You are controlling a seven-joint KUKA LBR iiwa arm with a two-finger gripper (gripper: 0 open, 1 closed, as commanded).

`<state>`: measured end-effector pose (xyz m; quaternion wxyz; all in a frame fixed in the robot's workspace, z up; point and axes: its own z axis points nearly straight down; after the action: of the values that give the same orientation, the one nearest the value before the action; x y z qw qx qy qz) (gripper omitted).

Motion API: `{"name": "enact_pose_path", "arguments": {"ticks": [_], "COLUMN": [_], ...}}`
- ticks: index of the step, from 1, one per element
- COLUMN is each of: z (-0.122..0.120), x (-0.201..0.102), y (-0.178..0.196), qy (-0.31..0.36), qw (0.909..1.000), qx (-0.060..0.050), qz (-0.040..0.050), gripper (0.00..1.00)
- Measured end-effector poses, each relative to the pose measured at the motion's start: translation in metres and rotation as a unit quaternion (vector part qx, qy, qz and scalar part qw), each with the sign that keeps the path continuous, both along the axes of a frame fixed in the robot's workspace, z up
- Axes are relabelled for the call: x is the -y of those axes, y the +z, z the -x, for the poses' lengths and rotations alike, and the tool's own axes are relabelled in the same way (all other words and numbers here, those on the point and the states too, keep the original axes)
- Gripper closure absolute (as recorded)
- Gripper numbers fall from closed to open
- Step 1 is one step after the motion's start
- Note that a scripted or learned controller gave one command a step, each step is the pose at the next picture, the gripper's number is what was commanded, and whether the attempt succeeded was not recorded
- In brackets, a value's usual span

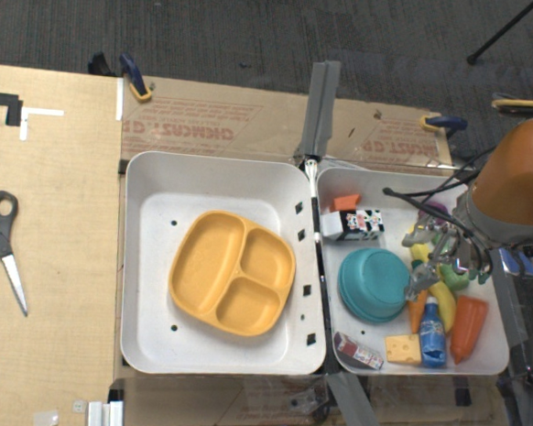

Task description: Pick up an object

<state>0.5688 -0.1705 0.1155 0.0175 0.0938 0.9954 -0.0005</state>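
Camera view from above: I see claw [435,259] low over right bin [493,363], amid crowded toys; cannot tell its state. Nearest targets: banana [446,293], carrot [417,311], blue bottle [432,333], teal bowl [375,283] beside. My worry: fingers snag bowl rim or shove neighbours, grasp slips.

Robotics lab or test workshop, not home. Bench [35,235] topped with plywood and flattened cardboard [209,125], held by blue clamps [135,76]. Two white bins [150,180] side by side on it. Black tape marks [4,104] on wood at left, scissors [2,242] lying loose. Dark carpet floor [217,20] behind. Grey arm with orange band [518,172] and loose cables over right bin of toy food and small props.
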Motion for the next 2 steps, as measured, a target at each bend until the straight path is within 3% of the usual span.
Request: {"name": "enact_pose_path", "arguments": {"ticks": [1, 2], "z": [0.040, 0.025], "x": [0.017, 0.017], "y": [0.000, -0.001], "qy": [-0.008, -0.033], "qw": [0.9999, 0.9995], "qx": [0.008, 0.000], "qz": [0.0029, 0.0023], "gripper": [0.00, 0.00]}}
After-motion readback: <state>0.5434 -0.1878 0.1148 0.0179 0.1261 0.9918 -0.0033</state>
